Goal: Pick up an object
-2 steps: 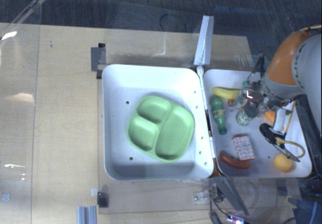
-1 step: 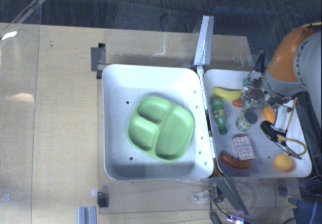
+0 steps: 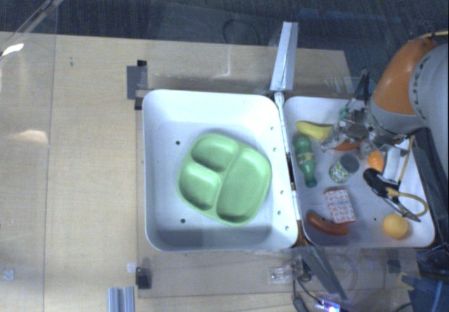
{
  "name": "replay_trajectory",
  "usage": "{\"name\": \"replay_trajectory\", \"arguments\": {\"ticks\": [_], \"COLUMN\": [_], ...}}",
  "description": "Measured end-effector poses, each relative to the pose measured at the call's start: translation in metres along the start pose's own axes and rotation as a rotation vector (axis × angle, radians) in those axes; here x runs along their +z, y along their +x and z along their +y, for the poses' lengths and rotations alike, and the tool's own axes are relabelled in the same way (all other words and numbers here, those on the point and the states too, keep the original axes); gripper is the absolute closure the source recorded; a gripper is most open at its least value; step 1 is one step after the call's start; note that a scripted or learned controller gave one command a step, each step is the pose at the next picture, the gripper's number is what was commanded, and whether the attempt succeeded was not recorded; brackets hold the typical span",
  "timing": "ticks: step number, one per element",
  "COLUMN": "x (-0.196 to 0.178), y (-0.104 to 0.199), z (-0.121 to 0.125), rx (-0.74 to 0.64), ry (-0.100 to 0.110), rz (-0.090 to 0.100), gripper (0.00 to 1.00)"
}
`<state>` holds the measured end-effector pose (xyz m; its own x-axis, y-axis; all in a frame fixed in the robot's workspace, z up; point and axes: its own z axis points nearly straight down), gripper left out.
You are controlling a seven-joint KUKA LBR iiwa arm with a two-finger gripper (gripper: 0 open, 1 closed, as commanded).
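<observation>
Hovering: the gripper (image 3: 359, 128) hangs low over the upper part of the right bin (image 3: 421, 237), the arm (image 3: 414, 86) coming in from the right.
Grip state: cannot tell; dark hardware and cables crowd the tool, and nothing can be seen held.
Nearest thing: an orange piece (image 3: 344, 144) lies just beside the tool, on its lower left; its shape is hard to make out, and it may be touching.
Next nearest: the banana (image 3: 313, 130) lies to the left of the tool, long axis running roughly left to right, slightly tilted.
Can: the round can (image 3: 343, 167) sits just below the tool, seen end-on.
Bottle: the green bottle (image 3: 304, 160) lies further left, near the bin's left wall, long axis running up and down the view.
Further off: a patterned box (image 3: 338, 205), a sausage (image 3: 327, 224) and an orange ball (image 3: 396, 226) lie in the lower half, well apart from the tool.
Judgement: the orange piece or the can looks the shortest reach.
Hidden: the arm covers the bin's upper right corner.
Left bin: the left bin (image 3: 161, 163) holds a green tray (image 3: 224, 177).
</observation>
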<state>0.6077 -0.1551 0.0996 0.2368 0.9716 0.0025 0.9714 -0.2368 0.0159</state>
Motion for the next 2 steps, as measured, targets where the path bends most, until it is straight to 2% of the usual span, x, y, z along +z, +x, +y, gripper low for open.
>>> {"name": "replay_trajectory", "arguments": {"ticks": [1,2], "x": [0.010,-0.001], "y": [-0.029,-0.027], "z": [-0.067,-0.064], "rx": [0.092,0.089], "ry": [0.005,-0.001], "rz": [-0.001,0.001], "gripper": [0.00,1.00]}}
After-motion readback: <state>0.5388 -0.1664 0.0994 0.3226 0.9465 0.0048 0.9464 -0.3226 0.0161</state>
